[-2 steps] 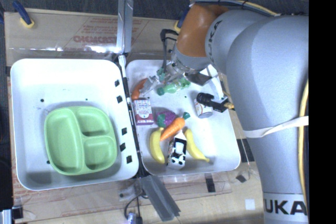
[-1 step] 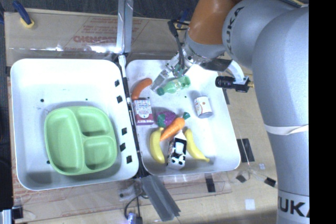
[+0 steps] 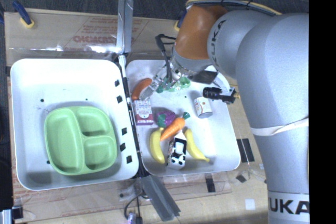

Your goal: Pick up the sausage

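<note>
1. Starting at the left, the left bin (image 3: 21, 113) holds a green tray (image 3: 79, 139), which plays no part in this task.
2. The sausage (image 3: 139, 88) lies in the right bin (image 3: 223, 136), in its upper left corner. It sits close to the wall between the bins, tilted, with a small packet (image 3: 143, 111) just below it.
3. The gripper (image 3: 160, 83) hangs just right of the sausage, at its upper end, touching it or nearly so. I cannot tell whether it is open or closed, and nothing shows as held. The sausage looks to rest on the bin floor.
4. The step in hand looks like the approach, with the grasp not yet made.
5. The next move seems to call for a small shift left, so the gripper sits over the sausage's middle and across its length before it closes and lifts. The nearby wall leaves little room on that side, so a slip or a scrape is likely there.
6. Further right, the carrot (image 3: 172, 129) and the can (image 3: 203, 107) lie apart from the sausage and should not get in the way.
</note>
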Motion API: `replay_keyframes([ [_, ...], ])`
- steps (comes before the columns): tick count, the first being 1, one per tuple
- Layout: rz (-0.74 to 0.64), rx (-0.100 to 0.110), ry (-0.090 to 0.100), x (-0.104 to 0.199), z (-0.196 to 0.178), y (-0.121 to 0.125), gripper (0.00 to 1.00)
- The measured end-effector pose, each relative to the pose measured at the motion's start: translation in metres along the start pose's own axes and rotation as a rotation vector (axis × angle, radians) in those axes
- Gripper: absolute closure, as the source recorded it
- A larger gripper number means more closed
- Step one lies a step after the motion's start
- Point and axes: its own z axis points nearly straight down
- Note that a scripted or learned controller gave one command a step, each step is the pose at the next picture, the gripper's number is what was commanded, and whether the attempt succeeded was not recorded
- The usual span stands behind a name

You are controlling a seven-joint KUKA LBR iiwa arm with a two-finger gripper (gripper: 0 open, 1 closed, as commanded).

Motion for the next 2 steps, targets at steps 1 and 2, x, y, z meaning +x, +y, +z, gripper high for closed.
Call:
replay_keyframes([
  [1,-0.005,-0.002,-0.002,0.0,-0.011,0.001,1.0],
  [2,0.007,0.003,0.006,0.044,-0.097,-0.024,1.0],
])
